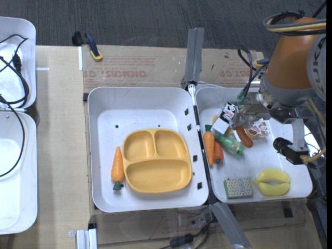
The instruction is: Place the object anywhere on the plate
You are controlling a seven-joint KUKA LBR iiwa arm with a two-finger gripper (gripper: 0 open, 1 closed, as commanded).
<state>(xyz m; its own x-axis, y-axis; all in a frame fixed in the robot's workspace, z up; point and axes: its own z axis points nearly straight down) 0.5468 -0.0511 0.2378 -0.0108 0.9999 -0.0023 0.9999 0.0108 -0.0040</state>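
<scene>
**Arm low over the right-hand bin, yellow plate waiting in the left**

A yellow three-compartment plastic plate (157,160) lies in the lower middle of the left white bin (101,139) at the frame's centre; an orange toy carrot (118,165) lies just beside the plate's left edge, on the bin floor. In the right white bin (303,191) the grey and orange arm (295,61) reaches down from the upper right; its claw (243,117) sits low over a cluster of toys, and whether it is spread or pinching anything I cannot tell. Below it lie a green bottle-shaped toy (231,143), a reddish sausage toy (244,137) and a second orange carrot (209,147) against the bin's left wall; a yellow banana toy (272,182) and a small grey-green sponge block (238,188) rest near the lower edge; the tan wooden surface (57,139) carries both bins.
</scene>
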